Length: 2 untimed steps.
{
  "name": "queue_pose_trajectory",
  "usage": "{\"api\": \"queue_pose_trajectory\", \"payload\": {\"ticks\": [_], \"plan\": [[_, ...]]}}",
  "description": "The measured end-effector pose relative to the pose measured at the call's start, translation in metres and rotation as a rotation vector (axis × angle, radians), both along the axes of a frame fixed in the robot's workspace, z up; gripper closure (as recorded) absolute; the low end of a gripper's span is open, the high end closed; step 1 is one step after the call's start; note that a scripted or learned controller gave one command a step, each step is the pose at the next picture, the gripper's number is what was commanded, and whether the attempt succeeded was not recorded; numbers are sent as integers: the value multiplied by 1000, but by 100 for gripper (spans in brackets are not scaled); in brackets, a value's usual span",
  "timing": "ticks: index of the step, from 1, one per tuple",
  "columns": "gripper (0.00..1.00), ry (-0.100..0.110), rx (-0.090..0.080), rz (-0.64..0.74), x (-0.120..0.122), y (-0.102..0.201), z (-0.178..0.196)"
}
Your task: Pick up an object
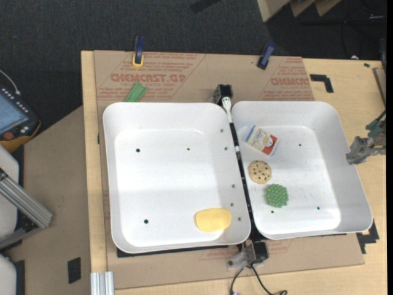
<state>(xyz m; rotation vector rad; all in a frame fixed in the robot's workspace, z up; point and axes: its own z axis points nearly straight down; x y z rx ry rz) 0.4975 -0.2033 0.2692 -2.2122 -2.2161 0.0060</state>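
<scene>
The right bin [325,217] holds three things near its left wall: a small white, blue and red carton [262,141], a round chocolate-chip cookie [260,172] below it, and a bumpy green ball [276,195] nearer the front. A yellow oval object [213,220] lies in the front right corner of the left bin [123,165]. A small grey part of my gripper [360,150] pokes in just outside the right bin's right rim, well away from all the objects. Nothing shows between its tips.
Both bins rest on a brown cardboard sheet [184,72]. Two blue clamps [138,51] [266,55] hold its back edge, and a green strip [135,92] lies near the left bin's back corner. A black bracket [223,94] sits between the bins at the back.
</scene>
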Motion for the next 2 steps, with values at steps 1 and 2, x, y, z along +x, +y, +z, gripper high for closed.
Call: {"api": "queue_pose_trajectory", "payload": {"ticks": [1, 2], "plan": [[100, -19, -6, 7, 56, 71, 54], [100, -18, -8, -6, -21, 42, 138]]}}
